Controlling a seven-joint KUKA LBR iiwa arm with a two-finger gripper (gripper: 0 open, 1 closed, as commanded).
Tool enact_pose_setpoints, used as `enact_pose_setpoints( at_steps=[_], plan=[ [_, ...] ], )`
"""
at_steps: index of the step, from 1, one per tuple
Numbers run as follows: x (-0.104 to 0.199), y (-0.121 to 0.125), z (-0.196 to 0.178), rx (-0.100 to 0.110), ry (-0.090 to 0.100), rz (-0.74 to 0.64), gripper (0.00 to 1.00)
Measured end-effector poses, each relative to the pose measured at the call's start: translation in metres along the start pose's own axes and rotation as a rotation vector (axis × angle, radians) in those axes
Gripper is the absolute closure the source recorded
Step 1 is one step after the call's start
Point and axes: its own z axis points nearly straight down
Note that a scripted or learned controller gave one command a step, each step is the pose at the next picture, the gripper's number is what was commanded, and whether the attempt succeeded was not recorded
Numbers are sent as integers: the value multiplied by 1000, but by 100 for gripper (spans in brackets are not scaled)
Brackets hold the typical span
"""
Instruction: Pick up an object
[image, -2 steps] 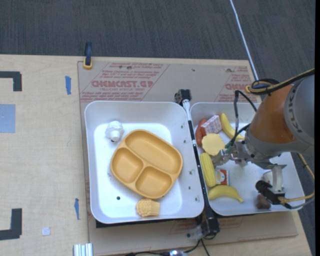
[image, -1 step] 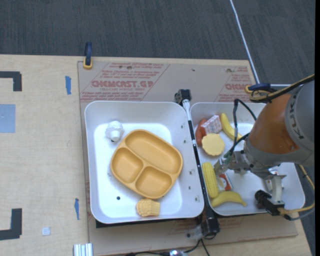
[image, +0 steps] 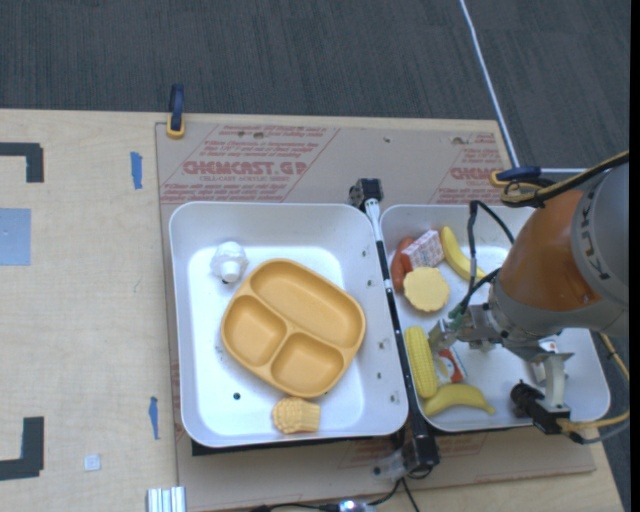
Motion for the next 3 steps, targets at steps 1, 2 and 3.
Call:
enact_pose_setpoints(
  at_steps=[1,2,3],
  plan=[
    [-1,-16,0,0,0,1,0],
    [0,-13,0,3,-1,2,0],
    [-1,-22,0,0,0,0,0]
  ],
)
